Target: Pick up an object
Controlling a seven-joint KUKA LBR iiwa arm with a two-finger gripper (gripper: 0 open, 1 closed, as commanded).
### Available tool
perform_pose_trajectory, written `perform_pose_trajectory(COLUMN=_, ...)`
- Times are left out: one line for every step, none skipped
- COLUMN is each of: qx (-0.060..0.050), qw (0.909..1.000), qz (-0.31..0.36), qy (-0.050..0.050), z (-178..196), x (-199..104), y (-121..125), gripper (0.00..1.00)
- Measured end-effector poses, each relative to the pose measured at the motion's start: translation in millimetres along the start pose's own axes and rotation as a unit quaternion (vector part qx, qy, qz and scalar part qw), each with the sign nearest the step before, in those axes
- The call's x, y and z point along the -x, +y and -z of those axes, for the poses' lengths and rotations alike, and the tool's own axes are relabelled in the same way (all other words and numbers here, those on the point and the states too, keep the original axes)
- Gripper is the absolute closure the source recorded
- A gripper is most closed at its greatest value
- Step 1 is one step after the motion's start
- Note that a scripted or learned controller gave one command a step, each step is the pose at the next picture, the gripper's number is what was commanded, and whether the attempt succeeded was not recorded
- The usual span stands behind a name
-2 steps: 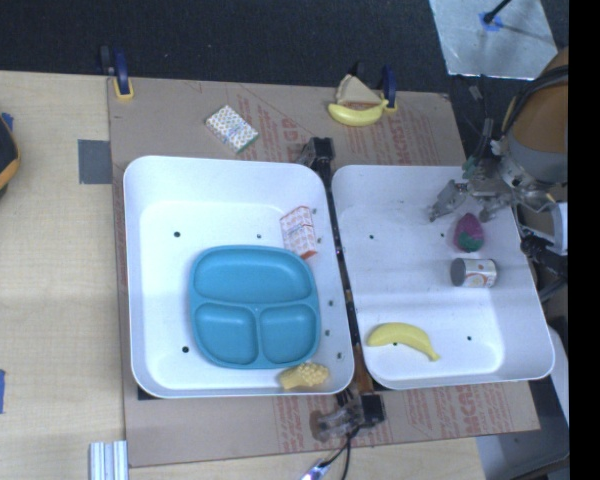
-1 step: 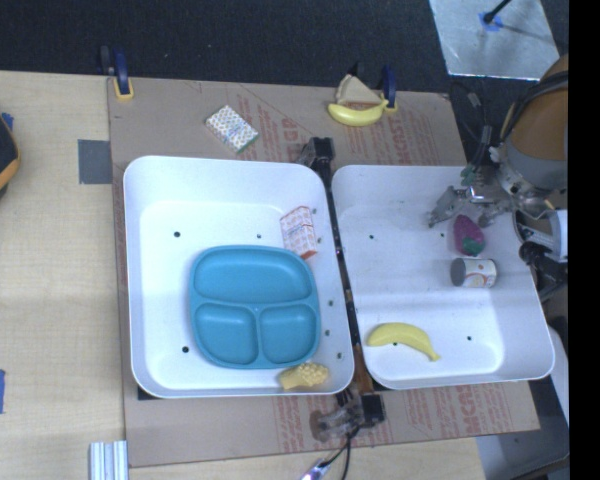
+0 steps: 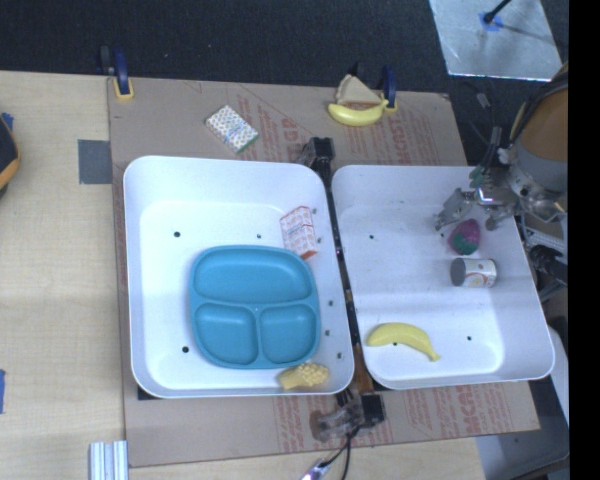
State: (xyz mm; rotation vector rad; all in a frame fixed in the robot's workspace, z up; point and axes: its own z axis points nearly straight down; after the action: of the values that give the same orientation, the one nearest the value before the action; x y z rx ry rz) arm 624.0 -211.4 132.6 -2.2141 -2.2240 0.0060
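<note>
Fingers spread open on gripper (image 3: 470, 211) above ball (image 3: 466, 236), nothing grasped; risk of ball rolling off toward can (image 3: 474, 272) on closing.

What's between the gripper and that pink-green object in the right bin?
Nothing visible. The gripper sits just above the pink-green object in the right bin. The grey cylinder lies below it, the banana farther off.
</note>
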Motion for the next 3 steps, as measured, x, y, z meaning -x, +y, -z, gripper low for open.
perform_pose_trajectory(qx=0.001, qw=1.0, qz=0.001, qy=0.0, z=-41.0, x=0.1, y=32.3, gripper=0.0)
perform_pose_trajectory(qx=0.001, qw=1.0, qz=0.0, qy=0.0, z=-13.9, x=0.3, y=4.2, gripper=0.0)
perform_pose_trajectory(qx=0.001, qw=1.0, qz=0.0, qy=0.0, z=-40.9, x=0.1, y=-18.4, gripper=0.0)
